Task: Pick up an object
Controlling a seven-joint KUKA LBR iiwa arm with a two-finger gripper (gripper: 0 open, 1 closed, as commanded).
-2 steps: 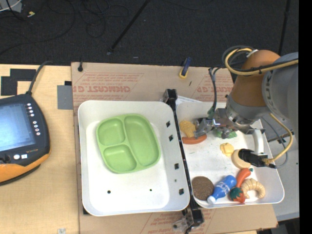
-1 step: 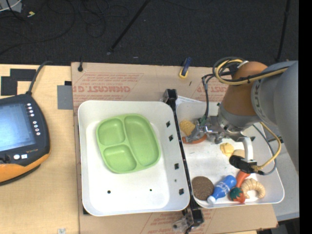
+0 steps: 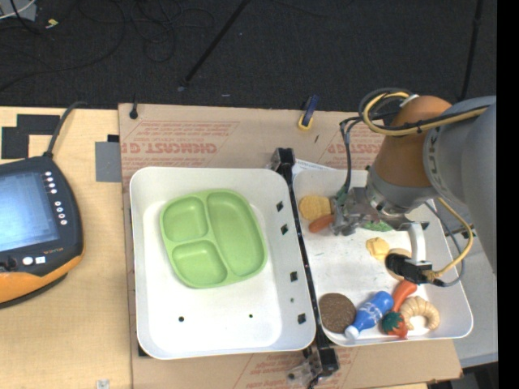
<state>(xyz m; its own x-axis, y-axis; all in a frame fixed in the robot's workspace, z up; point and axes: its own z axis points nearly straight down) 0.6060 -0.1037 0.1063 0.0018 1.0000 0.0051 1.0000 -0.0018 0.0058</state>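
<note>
My gripper (image 3: 342, 217) is low in the right bin (image 3: 454, 318), near its far left part. Just left of it lie a yellow-orange round toy (image 3: 311, 207) and a red-orange piece (image 3: 320, 224), which reaches up to the gripper's tip. Whether the piece is held cannot be told. A small yellow toy (image 3: 377, 247) sits to the gripper's right. Along the bin's near edge lie a brown cookie (image 3: 336, 308), a blue bottle (image 3: 369, 313), an orange carrot (image 3: 404, 290), a croissant (image 3: 422, 310) and a small red and green piece (image 3: 393, 323).
The left bin (image 3: 150, 314) holds a green divided plate (image 3: 213, 237). A black divider bar (image 3: 293, 241) runs between the two bins. A tablet-like pendant (image 3: 32, 221) lies at the far left, off the bins. The arm's grey and orange wrist (image 3: 413, 148) hangs over the right bin's far side.
</note>
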